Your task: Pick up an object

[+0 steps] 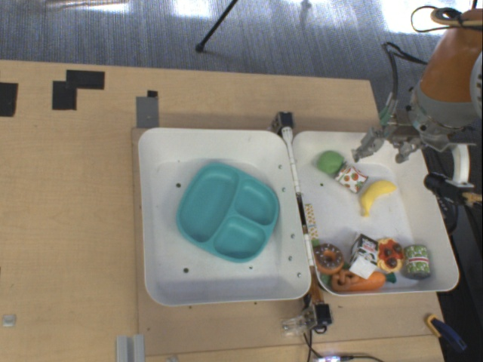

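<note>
Gripper open, empty, above right bin back edge.

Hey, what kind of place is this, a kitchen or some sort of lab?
Probably a robotics lab bench, not a kitchen. A grey and orange arm with a gripper reaches over two white bins; the food, like the banana, looks like toys, and cables run along the wooden bench.

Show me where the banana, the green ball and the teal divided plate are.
banana (376, 195), camera view, middle of its curved yellow body.
green ball (329, 162), camera view, centre of its top.
teal divided plate (205, 202), camera view, floor of its largest compartment.
</note>
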`<state>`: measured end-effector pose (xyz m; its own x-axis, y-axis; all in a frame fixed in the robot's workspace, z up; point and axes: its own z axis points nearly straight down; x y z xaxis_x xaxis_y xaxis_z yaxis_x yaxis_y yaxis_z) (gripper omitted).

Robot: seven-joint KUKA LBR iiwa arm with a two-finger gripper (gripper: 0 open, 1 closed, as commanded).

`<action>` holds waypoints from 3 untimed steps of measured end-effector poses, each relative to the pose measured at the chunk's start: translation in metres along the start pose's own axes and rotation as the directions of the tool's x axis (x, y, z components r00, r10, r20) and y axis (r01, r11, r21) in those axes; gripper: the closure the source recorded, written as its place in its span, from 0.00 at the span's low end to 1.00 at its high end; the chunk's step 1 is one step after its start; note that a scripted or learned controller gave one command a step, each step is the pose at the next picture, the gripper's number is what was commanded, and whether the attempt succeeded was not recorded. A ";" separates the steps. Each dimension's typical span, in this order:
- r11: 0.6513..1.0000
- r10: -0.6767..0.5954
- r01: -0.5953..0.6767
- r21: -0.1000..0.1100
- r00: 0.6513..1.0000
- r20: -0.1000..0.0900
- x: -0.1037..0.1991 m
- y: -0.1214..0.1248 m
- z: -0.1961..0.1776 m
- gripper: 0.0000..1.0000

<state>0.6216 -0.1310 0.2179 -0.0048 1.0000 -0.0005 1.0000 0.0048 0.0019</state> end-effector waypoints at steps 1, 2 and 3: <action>1.000 0.003 -0.003 -0.003 1.000 0.001 -0.032 -0.033 0.132 0.00; 1.000 0.002 -0.002 -0.009 1.000 0.002 -0.032 -0.031 0.120 1.00; 1.000 -0.003 0.003 -0.005 1.000 -0.002 0.064 0.002 0.031 1.00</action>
